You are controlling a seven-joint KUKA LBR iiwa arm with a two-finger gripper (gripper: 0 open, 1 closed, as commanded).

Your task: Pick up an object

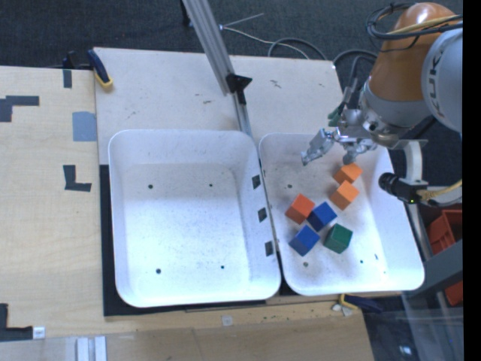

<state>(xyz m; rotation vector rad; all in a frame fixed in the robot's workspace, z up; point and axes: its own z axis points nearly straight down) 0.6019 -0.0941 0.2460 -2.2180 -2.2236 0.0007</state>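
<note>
The left bin (pixel 188 216) is a shallow white tray of smooth plastic with rounded corners; its floor has fine dark specks and a few small dark dots. A ribbed metal rail (pixel 214 47) runs at a slant from the top down to the place where the two bins meet.

The right bin (pixel 391 265) is of the same white plastic. In it lie six small cubes with flat faces and sharp edges, so none has a long axis. From the left: an orange cube (pixel 300 207), turned with a corner toward the camera; a blue cube (pixel 304 240) below it; another blue cube (pixel 322 215) touching the orange one; a green cube (pixel 338 238) just beside it. Two more orange cubes (pixel 346 185) stand near the right wall, one touching the other.

The gripper (pixel 333 148) hangs above the upper part of the right bin, its metal fingers spread apart with nothing between them. The nearest orange cube is just below its right finger.
</note>
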